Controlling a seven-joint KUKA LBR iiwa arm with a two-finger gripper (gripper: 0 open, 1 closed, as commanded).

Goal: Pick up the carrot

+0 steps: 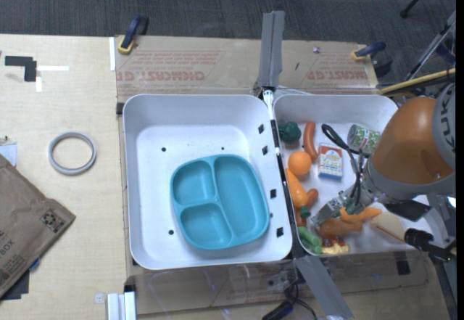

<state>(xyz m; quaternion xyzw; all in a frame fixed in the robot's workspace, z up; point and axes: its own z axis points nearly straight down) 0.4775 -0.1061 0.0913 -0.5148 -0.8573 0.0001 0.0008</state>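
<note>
A long orange carrot (360, 215) with a bit of green at its top lies near the front of the right bin (377, 104). My gripper (345, 206) is low over it, right at its middle, and the orange-banded wrist (413, 144) covers the bin's right part. The carrot's left end reaches toward a darker orange lump (332, 227). I cannot make out whether the carrot is gripped or merely beneath the gripper.
The right bin also holds an orange ball (299, 163), a second orange wedge-shaped piece (297, 191), a sausage (310, 138), a green item (291, 131), a small carton (330, 162), a can (362, 138) and green pieces (310, 239). A teal divided plate (217, 201) lies in the left bin (145, 166).
</note>
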